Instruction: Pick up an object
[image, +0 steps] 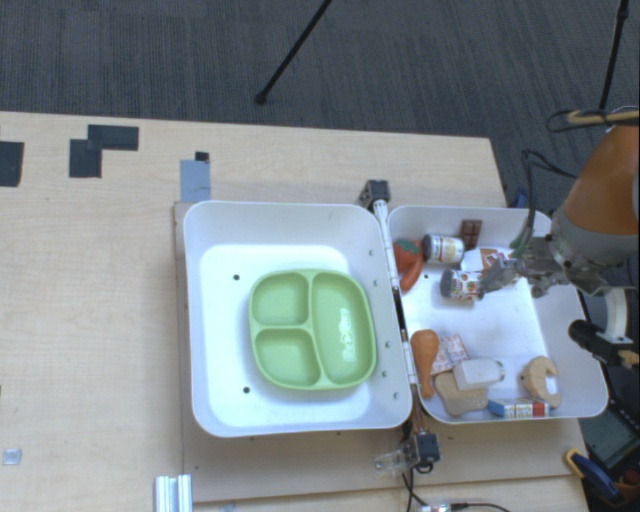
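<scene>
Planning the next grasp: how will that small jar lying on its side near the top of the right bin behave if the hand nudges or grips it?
The small jar lies on its side and looks round, so a nudge would probably roll it. It appears rigid and likely light. Its smooth surface might slip in a pinch.

— Where's the arm sitting?

— It reaches in over the far right corner of the right bin, orange band uppermost, grey wrist below it.

— And the gripper?

— Low inside that bin, stretched leftward from the wrist toward the bin's middle.
</scene>
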